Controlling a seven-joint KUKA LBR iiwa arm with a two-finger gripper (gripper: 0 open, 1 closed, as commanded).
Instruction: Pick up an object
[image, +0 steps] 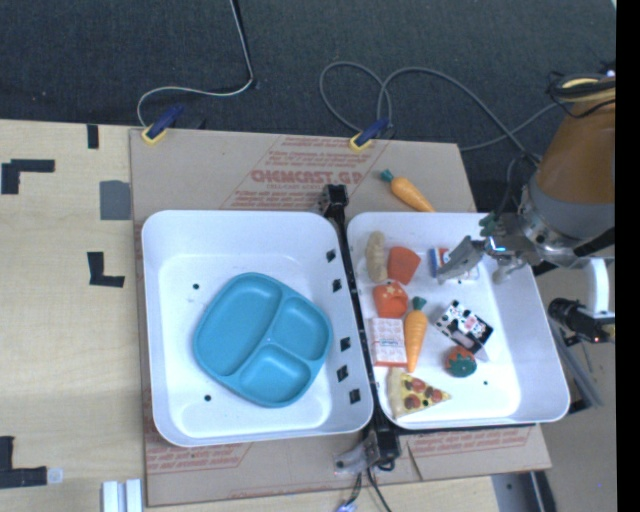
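The right bin (530, 400) holds several toy foods: a beige peanut-shaped piece (375, 255), a red-orange wedge (403, 263), a small blue and red item (440, 260), a tomato (391, 298), a carrot (414, 337), a cracker packet (388, 342), a black and white patterned block (466, 324), a green and red round piece (461, 362) and a pizza slice (420, 393). My gripper (486, 262) hangs over the bin's upper right part, open, with nothing between its fingers. Its left finger (460, 258) is just right of the blue and red item.
The left bin (165, 300) holds a blue divided plate (263, 338). A second carrot (408, 192) lies on the cardboard behind the right bin. Black clips (335, 205) join the bins at the middle wall. Cables run across the dark floor at the back.
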